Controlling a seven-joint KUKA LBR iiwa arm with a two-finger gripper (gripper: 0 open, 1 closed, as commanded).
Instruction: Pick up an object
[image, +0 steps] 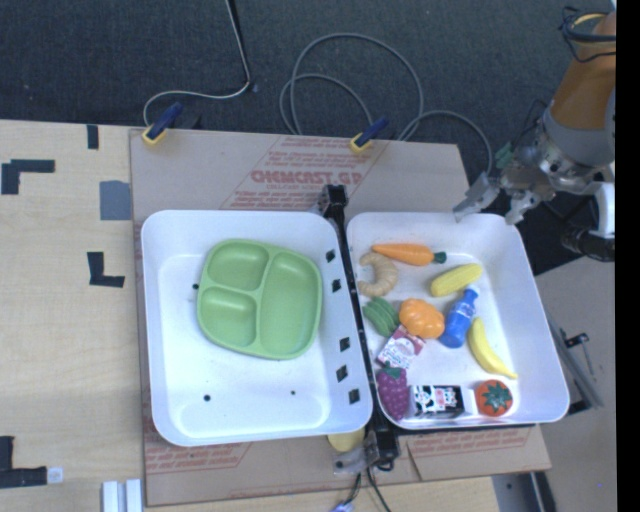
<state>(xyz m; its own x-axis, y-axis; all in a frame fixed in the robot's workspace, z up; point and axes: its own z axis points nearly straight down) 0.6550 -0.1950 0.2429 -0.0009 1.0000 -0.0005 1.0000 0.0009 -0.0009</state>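
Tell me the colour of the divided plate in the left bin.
Light green, seen plainly in the camera view: divided plate.

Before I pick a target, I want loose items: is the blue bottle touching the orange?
Touching. The camera view shows the blue bottle leaning against the orange, no white bin floor between them.

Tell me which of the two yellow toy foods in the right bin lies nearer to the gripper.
The yellow corn cob, beside the carrot's green end, is nearer to the gripper. The banana lies lower, past the blue bottle.
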